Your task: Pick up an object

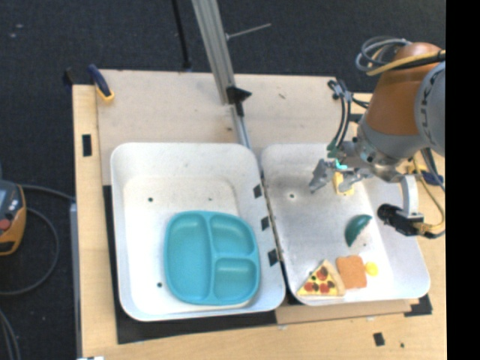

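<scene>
My gripper (333,177) hangs over the far part of the right bin (300,216), and its fingers stand apart with nothing between them. A dark green rounded piece (358,228) lies on the bin floor a little nearer and to the right of the gripper. At the bin's near edge lie a toy pizza slice (321,280), an orange block (351,271) and a small yellow piece (370,269). The grey and orange arm reaches in from the right above these things.
The left bin (142,178) holds a teal divided plate (212,258) in its near half. A slanted aluminium post (217,51) rises behind the bins. Cables and a black fitting (397,217) hang off the arm over the right bin's right side.
</scene>
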Robot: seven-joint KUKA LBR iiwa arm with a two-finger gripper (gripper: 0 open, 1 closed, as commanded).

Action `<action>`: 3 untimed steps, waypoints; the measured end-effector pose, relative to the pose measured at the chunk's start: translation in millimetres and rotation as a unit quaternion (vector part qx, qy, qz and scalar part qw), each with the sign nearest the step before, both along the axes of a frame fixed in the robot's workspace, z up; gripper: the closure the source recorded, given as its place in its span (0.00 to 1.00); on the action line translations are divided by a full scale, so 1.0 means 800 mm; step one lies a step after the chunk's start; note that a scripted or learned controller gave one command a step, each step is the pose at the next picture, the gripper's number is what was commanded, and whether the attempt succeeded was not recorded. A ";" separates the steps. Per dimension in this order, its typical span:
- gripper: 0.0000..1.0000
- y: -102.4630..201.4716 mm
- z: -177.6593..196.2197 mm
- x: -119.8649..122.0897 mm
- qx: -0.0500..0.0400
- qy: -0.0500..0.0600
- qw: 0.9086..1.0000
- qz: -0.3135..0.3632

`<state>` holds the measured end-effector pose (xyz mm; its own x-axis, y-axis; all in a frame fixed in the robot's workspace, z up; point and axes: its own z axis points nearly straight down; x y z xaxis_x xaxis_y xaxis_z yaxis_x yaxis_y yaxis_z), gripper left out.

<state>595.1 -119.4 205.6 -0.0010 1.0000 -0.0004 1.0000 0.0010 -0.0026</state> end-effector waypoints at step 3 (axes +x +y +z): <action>0.00 -0.006 -0.133 -0.009 -0.001 -0.002 1.000 -0.001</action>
